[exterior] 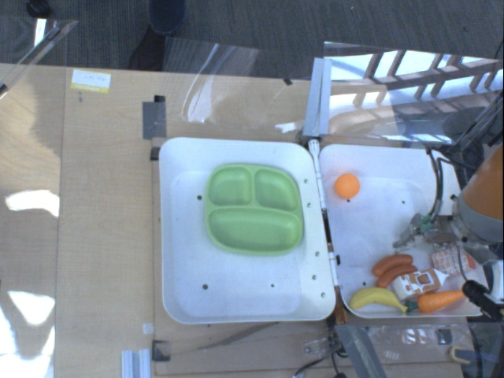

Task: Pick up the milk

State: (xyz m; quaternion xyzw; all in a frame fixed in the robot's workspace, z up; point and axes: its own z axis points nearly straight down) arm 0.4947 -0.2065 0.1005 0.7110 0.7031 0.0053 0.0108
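The milk [415, 283] is a small white and brown carton lying near the front edge of the right bin [378, 164]. It rests between two red sausages [393, 268] on its left and a carrot [441, 298] on its right. My gripper [423, 231] hangs over the right bin's right half, a little behind the milk and apart from it. Nothing shows in its grasp. The grey arm with its orange band [482, 199] comes in from the right edge.
A yellow banana [376, 298] lies at the right bin's front edge and an orange ball [346, 186] near its back left. A pale reddish item [446, 258] sits partly under the wrist. The left bin [181, 282] holds a green divided plate [254, 209].
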